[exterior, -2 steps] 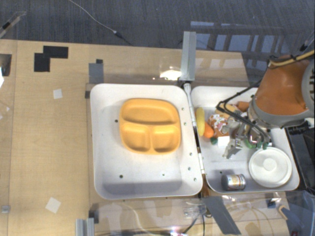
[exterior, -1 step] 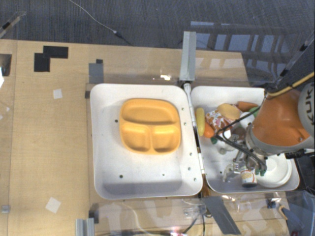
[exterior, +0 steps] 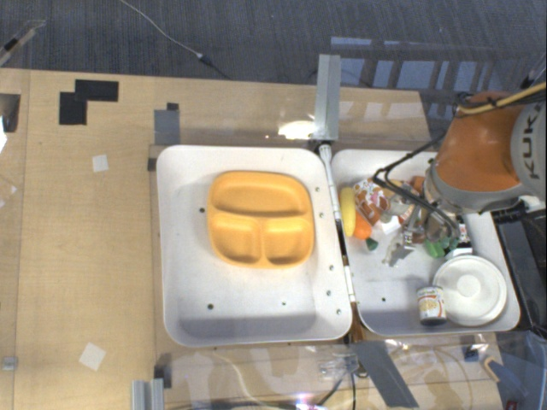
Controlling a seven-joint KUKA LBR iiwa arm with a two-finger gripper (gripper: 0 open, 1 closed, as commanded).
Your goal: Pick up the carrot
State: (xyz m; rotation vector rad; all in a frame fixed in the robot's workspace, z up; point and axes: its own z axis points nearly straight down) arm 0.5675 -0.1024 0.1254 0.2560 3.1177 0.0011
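The carrot (exterior: 362,227) is a short orange piece with a green top (exterior: 372,244). It lies in the left part of the right bin (exterior: 376,310), just right of a yellow fruit (exterior: 347,210). My gripper (exterior: 400,248) hangs over the bin's middle, a little to the right of the carrot and apart from it. Nothing shows in its grasp. The grey arm with its orange band (exterior: 479,152) reaches in from the upper right and hides part of the bin behind it.
A red-and-white packet (exterior: 373,196) lies just above the carrot. A green item (exterior: 438,248), a white bowl (exterior: 468,289) and a small jar (exterior: 432,304) sit at the bin's lower right. The left bin (exterior: 184,314) holds a yellow divided plate (exterior: 261,217).
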